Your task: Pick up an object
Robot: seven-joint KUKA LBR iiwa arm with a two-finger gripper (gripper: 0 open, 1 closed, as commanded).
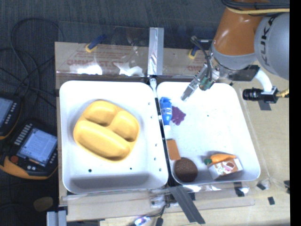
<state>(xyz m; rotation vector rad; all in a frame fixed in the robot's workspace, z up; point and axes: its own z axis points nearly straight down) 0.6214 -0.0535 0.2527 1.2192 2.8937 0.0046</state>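
Hand [192, 89] hovers over far left of right white bin [235, 126], grip state cannot be told, nothing visibly held; blue plastic bottle [165, 109] and purple soft piece [178, 115] lie just near-left of it

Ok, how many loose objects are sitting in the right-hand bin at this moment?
5. A blue bottle and purple item lie by the divider near the gripper; an orange block, brown ball and orange-and-white carton sit along the near edge. Nothing looks hidden.

place: robot lab | signs: teach pendant [33, 147], floor cables [28, 60], taped bench [273, 140]
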